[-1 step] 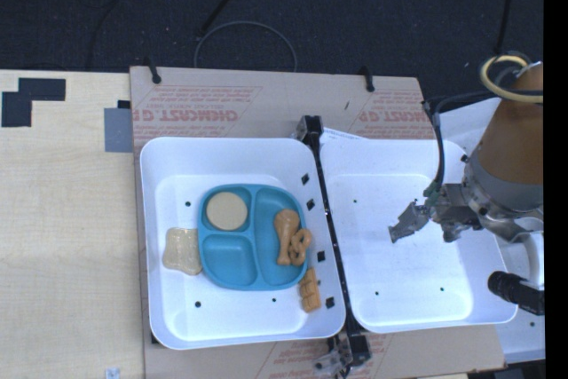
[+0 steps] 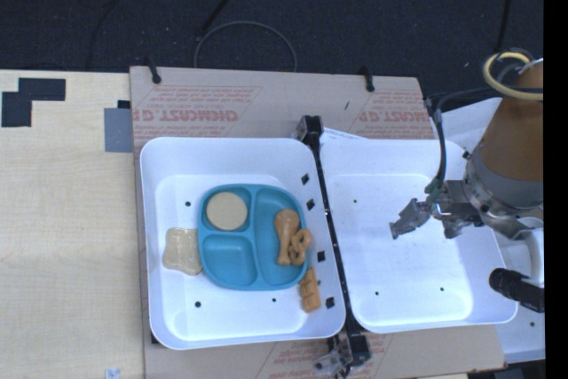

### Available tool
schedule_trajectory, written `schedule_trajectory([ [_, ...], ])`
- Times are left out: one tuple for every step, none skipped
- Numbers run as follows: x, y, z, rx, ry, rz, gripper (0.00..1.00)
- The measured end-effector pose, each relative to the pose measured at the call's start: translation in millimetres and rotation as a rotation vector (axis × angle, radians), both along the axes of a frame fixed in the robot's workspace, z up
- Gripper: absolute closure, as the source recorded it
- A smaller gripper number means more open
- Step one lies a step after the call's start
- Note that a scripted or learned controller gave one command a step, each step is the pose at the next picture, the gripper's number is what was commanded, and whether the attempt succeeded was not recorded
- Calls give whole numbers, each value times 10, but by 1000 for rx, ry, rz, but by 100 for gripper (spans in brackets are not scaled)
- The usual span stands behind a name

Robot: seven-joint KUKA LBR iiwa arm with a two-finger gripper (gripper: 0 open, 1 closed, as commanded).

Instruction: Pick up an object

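A wooden bench (image 2: pixel 62 217) under a dark floor carries a cardboard sheet (image 2: pixel 266 106) with two shallow white bins side by side on it. Everything worth picking lies in the left bin (image 2: pixel 169 182): a blue divided plate (image 2: pixel 232 266) sits near its middle, with a round tan cookie (image 2: pixel 225 211) in its upper left compartment and a twisted brown pretzel piece (image 2: pixel 291 237) in its right compartment. A pale bread-like piece (image 2: pixel 183 251) lies on the bin floor touching the plate's left edge, and a small brown snack (image 2: pixel 309 290) lies just off the plate's lower right corner, close to the divider between the bins. The right bin (image 2: pixel 404 293) holds the gripper (image 2: pixel 410 220), which hangs over its floor, well apart from all of these items; nothing is between its fingers, and whether they are spread or closed I cannot tell from this angle. The grey arm (image 2: pixel 513 146) reaches in behind it from the right. I judge the task to be at the approach stage, with no grasp made. The next move calls for travelling left across the divider, choosing one item, and descending squarely on it; the small snack by the divider looks nearest, though the bin wall could crowd the fingers.
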State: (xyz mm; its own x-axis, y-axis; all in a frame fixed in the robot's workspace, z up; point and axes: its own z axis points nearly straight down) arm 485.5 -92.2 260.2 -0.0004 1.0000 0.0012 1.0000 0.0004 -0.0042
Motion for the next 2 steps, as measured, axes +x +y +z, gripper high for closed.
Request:
schedule_trajectory([
  [-41, -7, -637, 1, 6, -1, 0],
  [46, 10, -1135, 1, 3, 0, 0],
])
